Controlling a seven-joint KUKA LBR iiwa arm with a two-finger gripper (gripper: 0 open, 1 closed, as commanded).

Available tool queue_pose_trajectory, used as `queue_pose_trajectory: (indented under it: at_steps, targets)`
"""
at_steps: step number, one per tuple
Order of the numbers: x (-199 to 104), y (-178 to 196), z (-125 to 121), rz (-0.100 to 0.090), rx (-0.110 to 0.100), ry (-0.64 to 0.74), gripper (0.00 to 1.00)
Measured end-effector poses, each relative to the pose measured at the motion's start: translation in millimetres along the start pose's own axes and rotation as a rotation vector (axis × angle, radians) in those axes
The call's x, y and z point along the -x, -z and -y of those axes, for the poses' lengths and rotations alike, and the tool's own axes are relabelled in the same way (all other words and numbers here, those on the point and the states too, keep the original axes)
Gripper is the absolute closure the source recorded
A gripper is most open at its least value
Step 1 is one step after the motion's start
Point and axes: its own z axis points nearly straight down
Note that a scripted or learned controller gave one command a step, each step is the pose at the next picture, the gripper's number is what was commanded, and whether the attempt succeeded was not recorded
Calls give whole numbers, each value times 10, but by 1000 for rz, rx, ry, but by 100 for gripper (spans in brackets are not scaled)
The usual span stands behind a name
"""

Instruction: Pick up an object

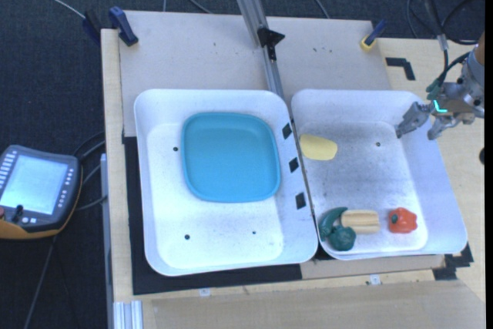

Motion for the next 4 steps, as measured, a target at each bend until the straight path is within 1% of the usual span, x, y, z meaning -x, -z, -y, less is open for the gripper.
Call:
queue_pose_trajectory:
  at_steps: [1,2,4]
  targets:
    - [0,-1,0,0,0,0,0]
    - [44,-610,-20,-1,-5,0,0]
    - [50,-1451,9,-1,-4,0,0]
